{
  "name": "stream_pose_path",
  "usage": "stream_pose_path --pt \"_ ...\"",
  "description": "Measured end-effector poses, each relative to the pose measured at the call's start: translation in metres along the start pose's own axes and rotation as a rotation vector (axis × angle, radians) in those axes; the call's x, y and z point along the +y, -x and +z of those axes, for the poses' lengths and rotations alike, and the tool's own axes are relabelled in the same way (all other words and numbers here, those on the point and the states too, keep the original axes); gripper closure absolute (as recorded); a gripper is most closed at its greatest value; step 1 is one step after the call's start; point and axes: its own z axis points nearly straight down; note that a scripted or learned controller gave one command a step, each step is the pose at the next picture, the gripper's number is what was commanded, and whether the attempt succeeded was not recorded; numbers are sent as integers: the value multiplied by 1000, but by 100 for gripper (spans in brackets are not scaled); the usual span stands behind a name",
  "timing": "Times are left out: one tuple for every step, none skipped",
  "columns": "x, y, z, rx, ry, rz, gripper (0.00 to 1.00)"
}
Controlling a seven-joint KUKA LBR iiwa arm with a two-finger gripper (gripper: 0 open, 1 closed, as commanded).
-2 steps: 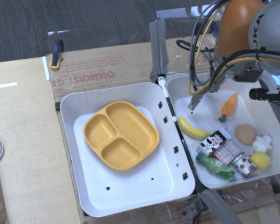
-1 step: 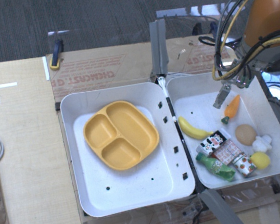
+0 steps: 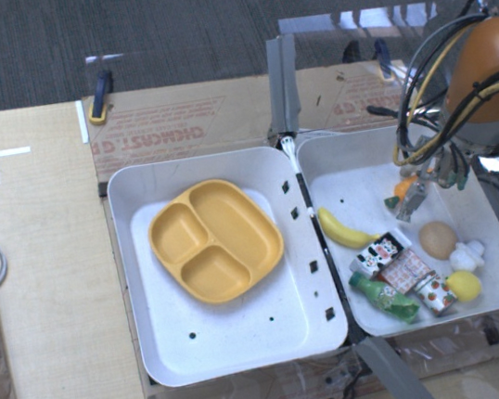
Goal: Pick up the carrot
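The carrot (image 3: pixel 403 186) shows as a small orange piece in the upper middle of the right bin (image 3: pixel 347 164). My gripper (image 3: pixel 407 201) reaches in from the right over that bin and is shut on the carrot, whose orange end sticks out at the upper left of the grey fingers (image 3: pixel 412 204). Most of the carrot is hidden by the gripper and its cables.
In the right bin lie a banana (image 3: pixel 346 228), a brown egg (image 3: pixel 438 239), a white item (image 3: pixel 466 255), a lemon (image 3: pixel 465 285), a green packet (image 3: pixel 387 300) and small printed boxes (image 3: pixel 403 269). The left bin (image 3: pixel 153 331) holds a yellow divided plate (image 3: pixel 216 240).
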Motion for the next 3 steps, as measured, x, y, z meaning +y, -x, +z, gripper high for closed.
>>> stream_pose_path --pt "1 2 -11 -6 4 2 100" --pt "1 3 -22 -12 6 5 100" --pt "91 -21 -123 0 0 199 100"
